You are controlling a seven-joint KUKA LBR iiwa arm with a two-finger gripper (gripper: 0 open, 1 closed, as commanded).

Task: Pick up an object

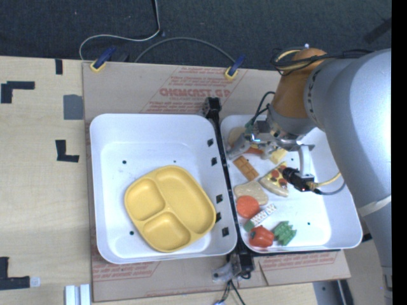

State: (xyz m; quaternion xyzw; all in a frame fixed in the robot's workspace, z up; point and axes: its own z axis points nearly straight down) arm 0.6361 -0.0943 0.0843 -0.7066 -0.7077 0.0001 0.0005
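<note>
A grey KUKA arm with an orange band (pixel 294 94) reaches in from the right over the right bin (pixel 340 224), its bulk covering that bin's upper right corner and part of its far rim. The gripper (pixel 249 142) hangs low at the bin's upper left, near the black divider between the two bins; how its jaws stand cannot be told, since cables, a black connector and metal parts crowd the spot.

Small toy foods lie below and beside it: a tan waffle-like piece (pixel 245 166), a pizza slice (pixel 276 182), a pale bread slice (pixel 250 190), a red tomato (pixel 247 206), a white wrapped piece (pixel 263 213), a red pepper (pixel 261 236) and a green vegetable (pixel 285 232). Further pieces directly beneath the wrist are partly covered and hard to identify.

In the left bin (pixel 108 138) a yellow divided plate (pixel 168 207) rests tilted toward the bin's front.
</note>
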